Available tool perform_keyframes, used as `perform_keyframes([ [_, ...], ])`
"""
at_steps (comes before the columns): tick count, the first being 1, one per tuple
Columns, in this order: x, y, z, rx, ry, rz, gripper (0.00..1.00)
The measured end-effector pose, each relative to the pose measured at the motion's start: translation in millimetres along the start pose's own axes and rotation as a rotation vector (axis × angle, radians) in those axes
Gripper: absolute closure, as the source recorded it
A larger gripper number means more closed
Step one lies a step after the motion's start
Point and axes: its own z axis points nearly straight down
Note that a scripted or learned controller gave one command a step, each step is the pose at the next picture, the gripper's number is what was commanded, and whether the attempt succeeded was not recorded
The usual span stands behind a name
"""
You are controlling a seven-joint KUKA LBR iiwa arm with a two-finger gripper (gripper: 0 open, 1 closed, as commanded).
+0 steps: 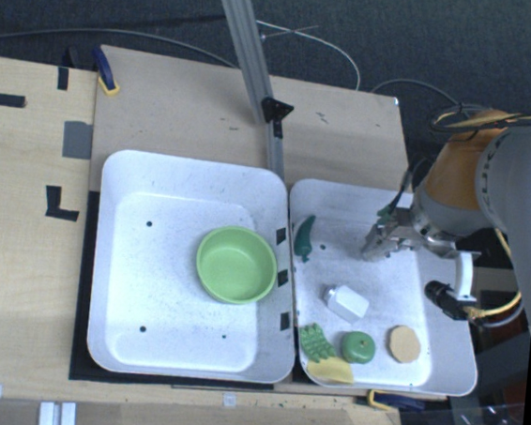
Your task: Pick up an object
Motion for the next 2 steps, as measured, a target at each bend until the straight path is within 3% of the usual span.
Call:
perform_keyframes([
  [2,14,-5,-99,-0.006,0.0,0.001,1.0],
])
